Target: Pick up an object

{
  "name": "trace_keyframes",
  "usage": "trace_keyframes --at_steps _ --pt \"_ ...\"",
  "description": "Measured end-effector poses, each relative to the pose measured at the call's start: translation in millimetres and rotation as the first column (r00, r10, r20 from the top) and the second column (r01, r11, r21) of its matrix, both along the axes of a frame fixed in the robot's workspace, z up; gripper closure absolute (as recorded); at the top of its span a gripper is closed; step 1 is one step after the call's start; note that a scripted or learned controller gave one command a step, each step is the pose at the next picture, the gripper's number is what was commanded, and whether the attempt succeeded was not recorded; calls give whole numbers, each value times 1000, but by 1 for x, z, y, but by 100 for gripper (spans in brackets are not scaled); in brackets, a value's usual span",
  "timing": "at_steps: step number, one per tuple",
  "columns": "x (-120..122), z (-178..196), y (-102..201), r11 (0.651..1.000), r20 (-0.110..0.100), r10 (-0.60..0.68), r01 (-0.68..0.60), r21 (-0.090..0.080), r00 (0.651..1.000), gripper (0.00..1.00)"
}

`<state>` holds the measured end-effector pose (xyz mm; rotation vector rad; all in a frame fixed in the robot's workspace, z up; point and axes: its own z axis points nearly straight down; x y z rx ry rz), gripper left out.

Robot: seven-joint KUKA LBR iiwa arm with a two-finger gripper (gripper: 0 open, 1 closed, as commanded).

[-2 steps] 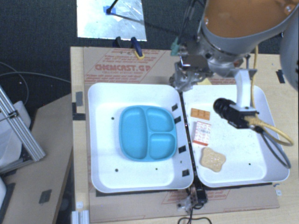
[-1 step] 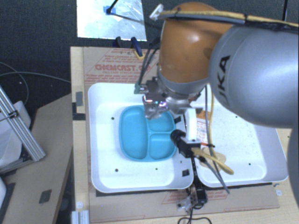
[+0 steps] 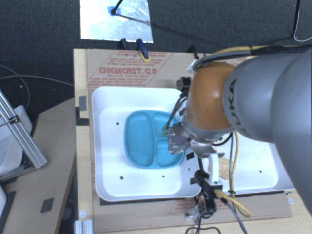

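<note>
A blue divided tray [image 3: 146, 138] lies flat in the left white bin [image 3: 109, 106]. The arm's orange band and grey wrist hang over the tray's right edge and the wall between the two bins. The gripper [image 3: 176, 144] sits low at the tray's right rim, mostly hidden under the wrist. A pale tan object [image 3: 223, 168] lies in the right bin [image 3: 258, 172], partly behind cables.
A cardboard sheet with red print [image 3: 127, 65] lies under the bins at the back. A blue and yellow clamp [image 3: 143, 50] sits on its far edge. Cables [image 3: 229, 199] trail from the wrist over the front rim. An aluminium frame [image 3: 19, 135] stands at the left.
</note>
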<state>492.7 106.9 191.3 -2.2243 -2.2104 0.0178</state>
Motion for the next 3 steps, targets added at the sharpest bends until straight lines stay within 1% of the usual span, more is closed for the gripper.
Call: trace_keyframes --at_steps 1,2,3 --pt "-5 248 -25 1000 33 9 -10 9 999 100" --pt "12 245 42 1000 17 15 -15 6 1000 100" --pt "12 256 38 1000 19 14 -14 6 1000 100"
